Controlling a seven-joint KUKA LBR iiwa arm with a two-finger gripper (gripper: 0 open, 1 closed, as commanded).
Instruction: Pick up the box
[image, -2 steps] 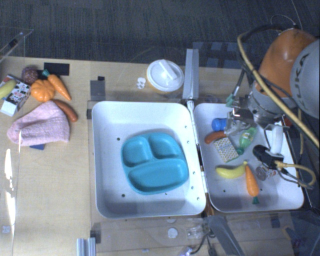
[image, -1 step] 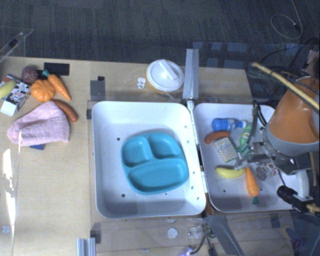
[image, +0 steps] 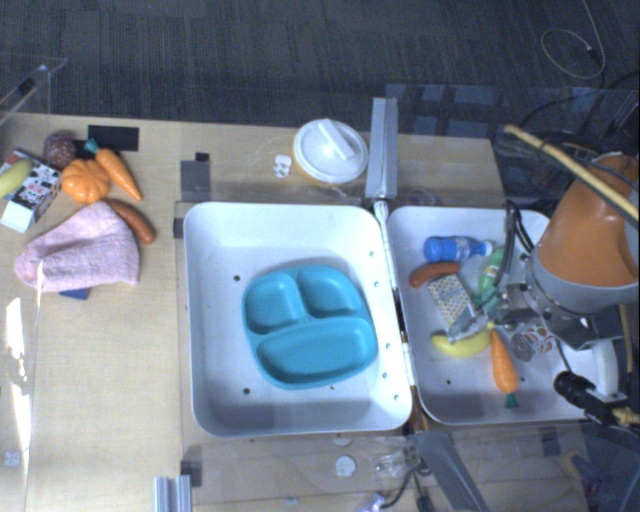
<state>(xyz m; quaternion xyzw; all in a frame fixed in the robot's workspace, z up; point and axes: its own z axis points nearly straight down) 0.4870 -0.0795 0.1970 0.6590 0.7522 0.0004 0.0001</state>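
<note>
Fingers (image: 462, 328) of the gripper (image: 470, 322) stand slightly apart, clasping nothing, low in the right bin (image: 590, 405) at the frame's right. Approach step (by my reading): the box (image: 447, 294) lies just upper left, so next shift over it, descend, close.

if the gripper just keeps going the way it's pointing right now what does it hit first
Probably the banana: the gripper points down-left into the right bin, just above it. The box lies close beside, so depth leaves that uncertain.
</note>
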